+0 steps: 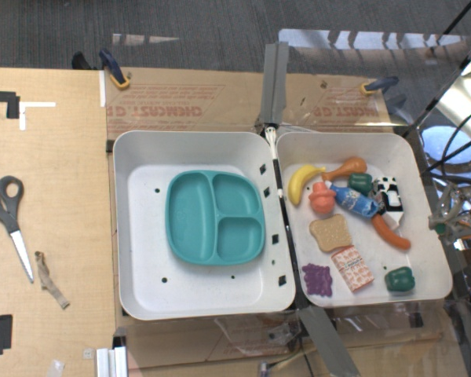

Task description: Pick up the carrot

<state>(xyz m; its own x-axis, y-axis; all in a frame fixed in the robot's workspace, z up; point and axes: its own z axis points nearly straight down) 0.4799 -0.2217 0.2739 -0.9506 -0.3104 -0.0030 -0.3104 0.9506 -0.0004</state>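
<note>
While toys crowd the right bin [339, 143], the carrot [391, 232] lies tilted at the frame's right-centre, just beside a blue bottle [354, 201].

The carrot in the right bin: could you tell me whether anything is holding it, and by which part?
Nothing is holding it. The carrot lies loose on the floor of the right bin, among the other toy foods.

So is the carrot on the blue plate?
No, the carrot lies in the right bin, not on the plate.
</note>
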